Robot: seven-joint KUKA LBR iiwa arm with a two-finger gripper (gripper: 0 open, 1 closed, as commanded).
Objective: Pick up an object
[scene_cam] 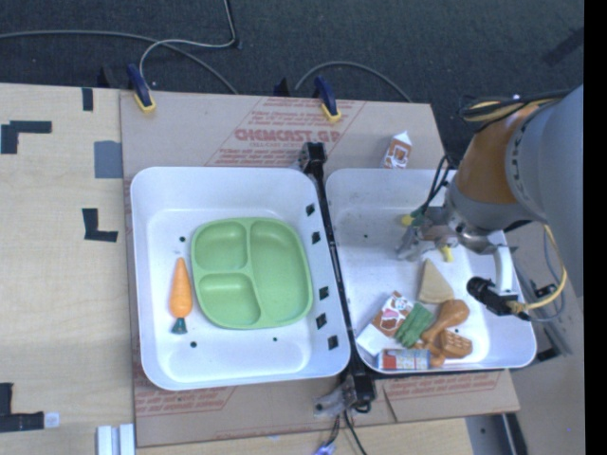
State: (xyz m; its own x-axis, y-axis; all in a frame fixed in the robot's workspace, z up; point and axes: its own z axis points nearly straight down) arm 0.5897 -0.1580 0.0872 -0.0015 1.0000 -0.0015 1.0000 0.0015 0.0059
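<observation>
My gripper [425,246] hangs low in the right bin [365,197], near its middle, just above the pale cheese wedge [436,282]. Its two grey fingers stand apart, open, with nothing between them. In the bin's front right corner lie a small red-and-white carton [390,313], a green vegetable piece [414,325], a brown chicken drumstick [448,317], a brown waffle piece [456,347] and a flat red-labelled packet [406,359]. The left bin [152,197] holds a green divided plate [251,273] and, to its left, an orange carrot [180,290].
A small milk carton [398,150] stands on the cardboard behind the right bin. The black divider clips [322,245] run between the bins. The arm's orange band [488,164] and cables hang over the right bin's right side. Blue clamps [327,98] hold the cardboard's back edge.
</observation>
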